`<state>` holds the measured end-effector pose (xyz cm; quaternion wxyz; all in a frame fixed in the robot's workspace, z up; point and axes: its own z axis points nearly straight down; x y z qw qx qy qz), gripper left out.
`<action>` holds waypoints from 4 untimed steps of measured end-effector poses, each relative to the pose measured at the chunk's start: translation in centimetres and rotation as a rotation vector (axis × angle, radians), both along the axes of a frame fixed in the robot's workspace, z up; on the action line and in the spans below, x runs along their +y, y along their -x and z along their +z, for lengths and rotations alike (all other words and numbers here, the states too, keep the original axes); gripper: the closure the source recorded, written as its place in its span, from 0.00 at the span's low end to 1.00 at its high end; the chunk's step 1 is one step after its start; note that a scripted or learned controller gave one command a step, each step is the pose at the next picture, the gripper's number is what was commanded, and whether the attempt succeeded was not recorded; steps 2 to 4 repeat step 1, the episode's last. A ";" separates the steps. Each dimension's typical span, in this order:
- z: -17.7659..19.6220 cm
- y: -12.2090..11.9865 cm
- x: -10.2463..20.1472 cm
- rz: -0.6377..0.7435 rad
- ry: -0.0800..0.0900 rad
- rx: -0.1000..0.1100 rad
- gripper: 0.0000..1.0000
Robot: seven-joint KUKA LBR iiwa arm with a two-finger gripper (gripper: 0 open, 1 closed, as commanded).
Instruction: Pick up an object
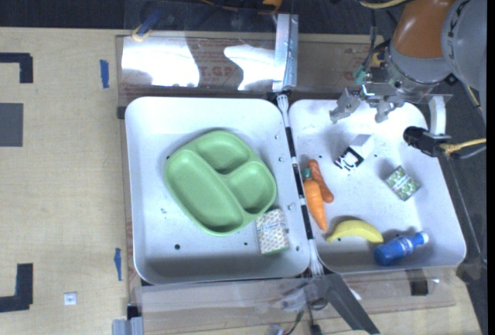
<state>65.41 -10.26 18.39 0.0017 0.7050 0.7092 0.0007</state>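
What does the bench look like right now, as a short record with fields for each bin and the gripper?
left bin: white shallow bin holding a green three-compartment plate and a small patterned packet at the plate's lower right corner
right bin: white shallow bin holding an orange carrot, yellow banana, blue bottle, green patterned packet, small black-and-white item
gripper: two-finger gripper open over the right bin's far edge, holding nothing

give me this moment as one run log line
gripper: jaws open, nothing held, over right bin far edge | right bin: carrot, banana, blue bottle | left bin: green tray
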 end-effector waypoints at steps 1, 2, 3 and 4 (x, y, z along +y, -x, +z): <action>-8.7 5.6 -1.7 0.214 -0.002 0.003 0.00; -8.7 5.6 -1.7 0.214 -0.002 0.003 0.00; -8.7 5.6 -1.7 0.214 -0.002 0.003 0.00; -8.7 5.6 -1.7 0.214 -0.002 0.003 0.00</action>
